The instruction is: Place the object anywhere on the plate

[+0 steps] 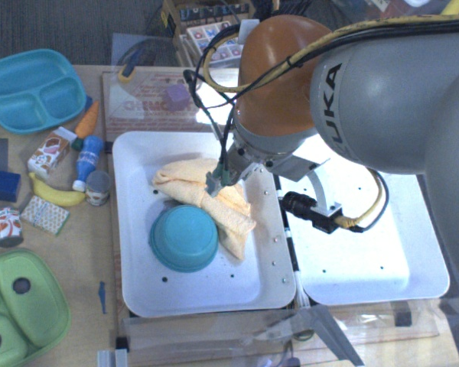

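Note:
A crumpled pale yellow cloth (185, 176) lies in the left white bin (131, 281), running from the bin's middle toward its right wall. A round blue bowl (183, 238) sits just in front of the cloth and touches it. My gripper (216, 180) is down on the middle of the cloth, where the fabric looks bunched together. The grey and orange arm hides the bin's back right corner.
The right white bin (367, 266) lies under the arm. Left of the bins on the bench are a blue divided plate (34, 90), a green divided plate (19, 304), a banana (55, 192), a small bottle (86, 161) and several small packets.

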